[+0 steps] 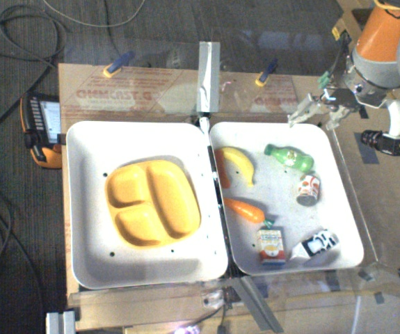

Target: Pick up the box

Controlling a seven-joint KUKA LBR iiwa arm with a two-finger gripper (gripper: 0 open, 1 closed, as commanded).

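The counter carried two white bins side by side. The left bin, filling the centre-left of the frame, held a yellow divided tray. The right bin, at centre-right, held the small items. The arm stood in the upper right corner, its gripper hovering over the bin's upper right rim with the jaws spread wide and nothing between them.

The box, a small carton with a red and orange face, stood near the lower edge of the right bin, well apart from the gripper. A carrot lay just above it, nearly touching its top, and a black and white object sat near its right side.

To do this well, the gripper would probably need to travel toward the lower centre of the frame, centre over the box and descend straight. Closing across its left and right sides looked safest, since the carrot crowded its upper end.
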